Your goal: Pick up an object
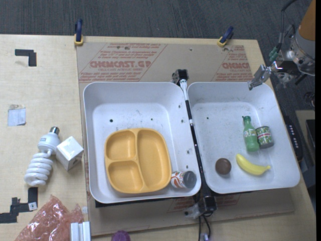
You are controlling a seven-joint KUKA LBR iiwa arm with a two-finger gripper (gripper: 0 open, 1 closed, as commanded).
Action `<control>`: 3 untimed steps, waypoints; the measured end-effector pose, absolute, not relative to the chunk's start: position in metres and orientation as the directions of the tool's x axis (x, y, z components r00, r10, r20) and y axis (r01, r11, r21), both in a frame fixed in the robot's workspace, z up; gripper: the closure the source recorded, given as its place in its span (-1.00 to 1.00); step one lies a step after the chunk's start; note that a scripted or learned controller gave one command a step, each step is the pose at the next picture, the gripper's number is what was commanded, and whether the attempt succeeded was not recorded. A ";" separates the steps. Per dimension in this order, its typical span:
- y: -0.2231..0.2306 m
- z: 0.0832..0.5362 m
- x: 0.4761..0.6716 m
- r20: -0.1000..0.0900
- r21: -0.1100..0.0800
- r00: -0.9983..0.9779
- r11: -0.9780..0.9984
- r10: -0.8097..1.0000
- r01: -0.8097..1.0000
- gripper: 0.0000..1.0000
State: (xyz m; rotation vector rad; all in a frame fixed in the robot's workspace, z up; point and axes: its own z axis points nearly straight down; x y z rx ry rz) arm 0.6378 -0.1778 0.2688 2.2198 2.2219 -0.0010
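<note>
Two white bins sit side by side on a worktop (50, 84). The right bin (281, 114) holds a green bottle (249, 133) touching a small can (264, 137), with a yellow banana (252, 165) at 5 o'clock and a brown ball (223, 166) beside it. The tool (262, 76) hangs at 1 o'clock over the bin's rim, holding nothing; whether it is open I cannot tell. Risk: bottle and can touch, so a descent may nudge both, and the ball could roll away.

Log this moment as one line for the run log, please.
stage: pre-grasp | gripper: above right bin far corner, holding nothing | right bin: green bottle, can, banana, brown ball | left bin: yellow tray
</note>
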 end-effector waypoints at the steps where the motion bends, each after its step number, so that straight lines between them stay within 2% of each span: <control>1: -0.191 0.093 0.659 -0.001 0.000 -0.002 0.002 1.000 1.000 -1.00; 2: -0.155 0.093 0.607 -0.001 0.000 0.001 -0.001 1.000 1.000 -1.00; 3: -0.156 0.103 0.608 -0.002 0.002 0.003 -0.003 1.000 1.000 1.00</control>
